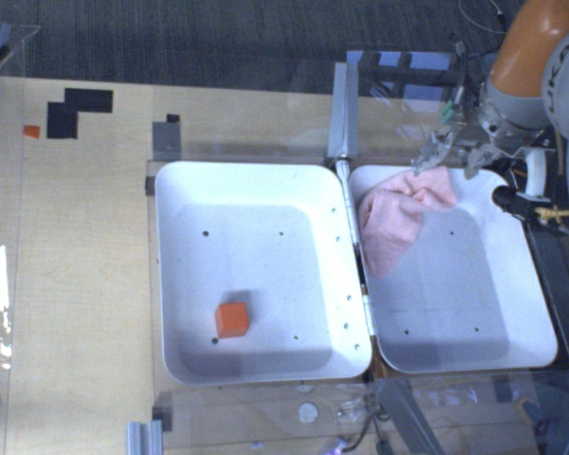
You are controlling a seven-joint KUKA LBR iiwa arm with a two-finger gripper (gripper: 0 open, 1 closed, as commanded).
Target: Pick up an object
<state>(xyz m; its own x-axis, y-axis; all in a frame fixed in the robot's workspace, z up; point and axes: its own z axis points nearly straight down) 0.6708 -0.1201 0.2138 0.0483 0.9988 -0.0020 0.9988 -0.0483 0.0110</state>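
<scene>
Two white bins side by side. Right bin [474, 349]: pink cloth [403, 216] bunched at its far-left corner, one top edge lifted toward the gripper [448, 154]. Gripper sits directly above that raised edge, at the bin's far rim; grip state cannot be told. Left bin [256, 254]: small orange block [232, 319] near front-left, well apart from the gripper.

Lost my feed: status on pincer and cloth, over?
Pincer at pink cloth's top corner, back of right bin. Cloth bunched at left wall. Orange block in left bin.
</scene>
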